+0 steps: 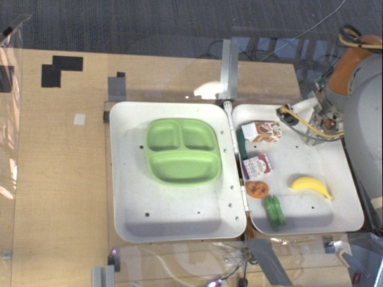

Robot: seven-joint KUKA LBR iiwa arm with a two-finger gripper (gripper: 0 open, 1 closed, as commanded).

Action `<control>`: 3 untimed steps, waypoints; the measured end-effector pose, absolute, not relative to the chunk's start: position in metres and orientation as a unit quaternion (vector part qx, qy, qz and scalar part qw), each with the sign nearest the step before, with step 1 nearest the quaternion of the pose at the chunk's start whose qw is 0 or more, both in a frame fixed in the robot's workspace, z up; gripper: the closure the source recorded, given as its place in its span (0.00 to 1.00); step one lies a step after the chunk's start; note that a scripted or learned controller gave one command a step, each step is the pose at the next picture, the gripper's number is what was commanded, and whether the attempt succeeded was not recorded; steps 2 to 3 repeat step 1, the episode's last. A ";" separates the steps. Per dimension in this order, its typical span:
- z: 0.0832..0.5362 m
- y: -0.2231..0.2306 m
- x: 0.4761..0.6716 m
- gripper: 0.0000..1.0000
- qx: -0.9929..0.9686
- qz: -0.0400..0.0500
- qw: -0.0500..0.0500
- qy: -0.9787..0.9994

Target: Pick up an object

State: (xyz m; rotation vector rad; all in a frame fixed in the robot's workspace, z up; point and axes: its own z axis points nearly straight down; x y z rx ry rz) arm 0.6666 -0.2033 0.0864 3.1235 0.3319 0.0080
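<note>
The right bin (pixel 347 178) holds several small things. A yellow banana (pixel 311 186) lies toward its right side. A green vegetable toy (pixel 274 211) sits near the front, with an orange round piece (pixel 257 189) just behind it. A pink-purple packet (pixel 257 166) and a white-brown snack packet (pixel 262 131) lie along the left side, beside a dark green item (pixel 240 143) against the wall. My gripper (pixel 326 123) hangs over the bin's back right corner, apart from all of them, with nothing seen in it.
The left bin (pixel 128 208) bears a green divided plate (pixel 181 150). A metal post (pixel 230 70) stands behind the divider between the bins. The grey arm (pixel 365 112) with its orange band fills the right edge.
</note>
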 end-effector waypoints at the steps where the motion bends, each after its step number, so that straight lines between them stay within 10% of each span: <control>1: 0.097 -0.201 0.669 1.00 0.994 0.003 0.001 0.110; 3: 0.097 -0.201 0.669 1.00 0.994 0.003 0.001 0.110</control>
